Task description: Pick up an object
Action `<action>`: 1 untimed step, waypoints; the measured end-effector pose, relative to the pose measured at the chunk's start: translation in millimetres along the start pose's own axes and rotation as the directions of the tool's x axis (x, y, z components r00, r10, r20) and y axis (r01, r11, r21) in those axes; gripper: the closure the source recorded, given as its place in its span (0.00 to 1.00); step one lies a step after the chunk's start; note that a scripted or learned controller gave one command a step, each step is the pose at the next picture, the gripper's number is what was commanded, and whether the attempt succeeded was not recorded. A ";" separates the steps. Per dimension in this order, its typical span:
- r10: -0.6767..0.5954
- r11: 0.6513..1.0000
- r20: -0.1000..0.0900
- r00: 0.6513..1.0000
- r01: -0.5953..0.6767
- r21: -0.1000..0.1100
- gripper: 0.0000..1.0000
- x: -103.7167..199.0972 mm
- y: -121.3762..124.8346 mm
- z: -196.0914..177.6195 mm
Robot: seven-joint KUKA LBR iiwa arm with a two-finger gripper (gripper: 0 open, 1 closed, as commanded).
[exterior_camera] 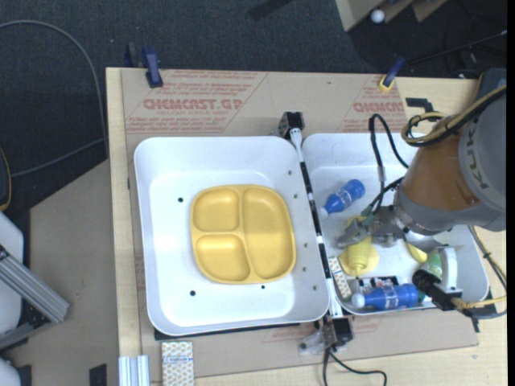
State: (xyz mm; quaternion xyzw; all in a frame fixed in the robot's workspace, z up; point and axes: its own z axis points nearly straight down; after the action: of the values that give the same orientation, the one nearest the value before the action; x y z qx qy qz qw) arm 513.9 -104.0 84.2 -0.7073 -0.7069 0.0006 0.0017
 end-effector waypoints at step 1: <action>0.000 1.000 0.000 1.000 0.000 0.000 0.00 0.0 -2.8 -0.2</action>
State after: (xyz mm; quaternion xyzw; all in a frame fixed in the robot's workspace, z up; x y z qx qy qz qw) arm 511.1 -103.9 84.4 -0.7072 -0.7070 0.0005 0.0018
